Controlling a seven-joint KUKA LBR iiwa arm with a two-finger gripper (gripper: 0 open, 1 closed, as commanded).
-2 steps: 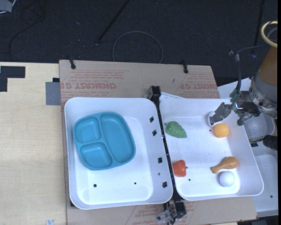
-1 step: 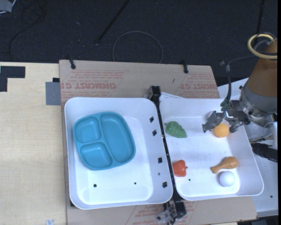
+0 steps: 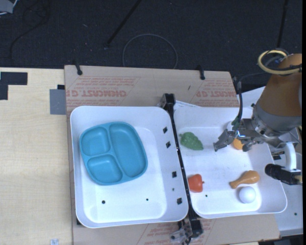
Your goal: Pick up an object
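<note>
Nearest you, at the front of the right bin (image 3: 275,208), a white ball (image 3: 247,194) rests just below a tan drumstick-shaped toy (image 3: 245,178) (its thick end points right, its thin end left). Left of them, against the divider between the bins, sits a small red pepper (image 3: 195,183). Across that divider, the left bin (image 3: 86,208) holds a blue plate (image 3: 113,152) with three compartments.

Farther back in the right bin, a green leafy toy (image 3: 191,141) lies near the divider. To its right, the gripper (image 3: 233,140) hangs low over the bin floor, reaching in from your right on the grey arm with its orange band. Its dark fingers stand apart, one angled left and one to the right, and a small orange object (image 3: 237,144) shows between them, rounded and only partly visible. You cannot tell whether the fingers touch it, so treat the gripper as spread and not yet grasping.

That orange piece is the likeliest target: it lies directly under the tool, so the coming move looks like a straight close, not a sideways reach.
</note>
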